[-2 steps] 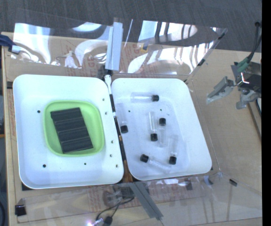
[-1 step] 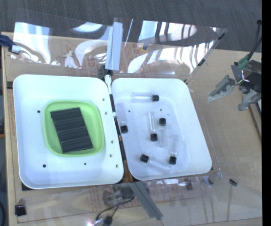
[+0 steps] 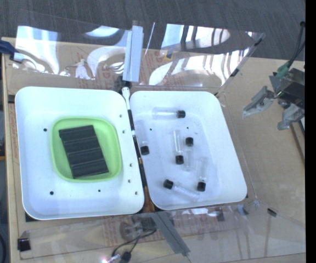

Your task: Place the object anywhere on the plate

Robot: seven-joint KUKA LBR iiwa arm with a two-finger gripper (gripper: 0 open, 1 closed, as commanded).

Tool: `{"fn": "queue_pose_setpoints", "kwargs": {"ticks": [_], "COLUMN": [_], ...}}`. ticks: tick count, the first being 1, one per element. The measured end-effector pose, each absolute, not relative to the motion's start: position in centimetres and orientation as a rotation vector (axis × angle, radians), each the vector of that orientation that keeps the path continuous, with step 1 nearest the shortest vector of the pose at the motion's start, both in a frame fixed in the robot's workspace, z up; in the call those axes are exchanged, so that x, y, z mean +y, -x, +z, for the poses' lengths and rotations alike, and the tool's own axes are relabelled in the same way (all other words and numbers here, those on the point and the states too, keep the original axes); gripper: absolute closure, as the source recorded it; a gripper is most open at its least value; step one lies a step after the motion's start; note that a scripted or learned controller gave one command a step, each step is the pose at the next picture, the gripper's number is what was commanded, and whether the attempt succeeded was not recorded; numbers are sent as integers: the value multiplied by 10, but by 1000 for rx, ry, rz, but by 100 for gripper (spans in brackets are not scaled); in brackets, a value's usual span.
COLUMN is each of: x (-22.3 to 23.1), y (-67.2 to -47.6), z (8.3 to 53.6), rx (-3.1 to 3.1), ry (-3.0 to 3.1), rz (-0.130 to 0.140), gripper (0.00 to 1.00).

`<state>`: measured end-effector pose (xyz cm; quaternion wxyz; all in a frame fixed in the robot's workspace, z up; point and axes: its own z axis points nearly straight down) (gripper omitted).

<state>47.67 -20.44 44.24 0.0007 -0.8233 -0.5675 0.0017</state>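
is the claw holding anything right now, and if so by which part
Nothing is held. The claw sits off to the right of both bins, over the bare bench, with nothing between its fingers. The clear vials all lie in the right bin.

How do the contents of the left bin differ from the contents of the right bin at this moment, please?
The left bin holds one green plate with a dark ribbed block lying flat on it; the right bin holds several small clear vials with black caps, scattered at different angles. The left bin's load sits centred and stacked, while the right bin's lies loose and spread out. Both bins are shallow, white and side by side.
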Motion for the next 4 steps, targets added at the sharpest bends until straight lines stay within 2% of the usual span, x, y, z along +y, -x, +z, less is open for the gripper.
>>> {"fn": "queue_pose_setpoints", "kwargs": {"ticks": [4], "x": [-202], "y": [-477], "z": [442], "rx": [-1677], "ry": [2654], "rz": [6], "gripper": [0]}}
